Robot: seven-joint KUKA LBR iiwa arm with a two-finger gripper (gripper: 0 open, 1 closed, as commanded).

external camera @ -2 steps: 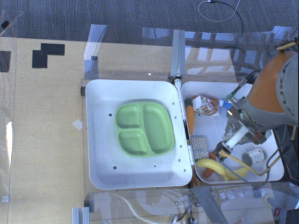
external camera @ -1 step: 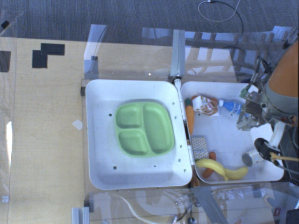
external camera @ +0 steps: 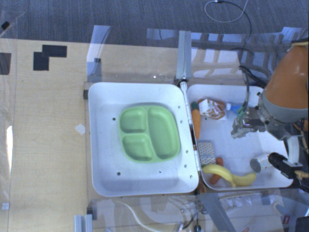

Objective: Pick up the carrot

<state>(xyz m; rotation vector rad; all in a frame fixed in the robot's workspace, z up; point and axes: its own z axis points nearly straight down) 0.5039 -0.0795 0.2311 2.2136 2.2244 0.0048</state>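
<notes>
Risk: the carrot [external camera: 196, 123] lies tight along the right bin's [external camera: 251, 92] left wall, so a finger coming down on that side would likely strike the rim or the wall and not get beside it.
Cause: there looks to be almost no gap between carrot and wall; a grip across its width has room on one side only.
Second risk: a packet [external camera: 211, 108] sits just at the carrot's 2 o'clock and a patterned pad [external camera: 206, 152] at its 5 o'clock; a loose approach could catch one of them.
Third risk: the carrot is slim and smooth-looking, and I judge it may roll or slip out of a shallow pinch.
Pincer [external camera: 240, 129]: hangs over the bin's middle, nothing seen between its tips; spread or pressed together, I cannot tell.
Carrot from pincer: at about 9 o'clock, apart, with bare bin floor between.
Carrot lie: lengthwise, 12 to 6 o'clock.
Elsewhere: a banana [external camera: 229, 175] at the pincer's 6 o'clock; a green tray [external camera: 148, 133] in the left bin [external camera: 104, 144].
</notes>
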